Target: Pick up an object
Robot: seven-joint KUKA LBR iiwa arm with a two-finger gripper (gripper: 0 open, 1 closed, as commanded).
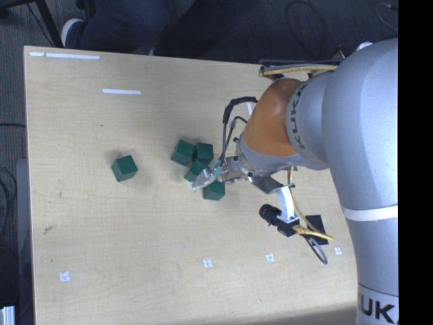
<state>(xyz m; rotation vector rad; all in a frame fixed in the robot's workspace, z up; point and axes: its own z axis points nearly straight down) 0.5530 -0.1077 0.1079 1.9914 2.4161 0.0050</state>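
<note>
The metal pincer [205, 179] is blurred, so the stand of its fingers cannot be made out, nor whether anything is held between them. The small dark green cube [214, 191] just beside it is partly covered by the pincer. The large grey arm [358, 134] is cut off by the lower edge. Part of the pale wooden worktop [101, 249] is hidden beneath the arm.

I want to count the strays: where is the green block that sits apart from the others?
The lone green cube-shaped block lies on the light wooden bench top at the camera view's left, well left of the cluster of green blocks beside the gripper.
</note>
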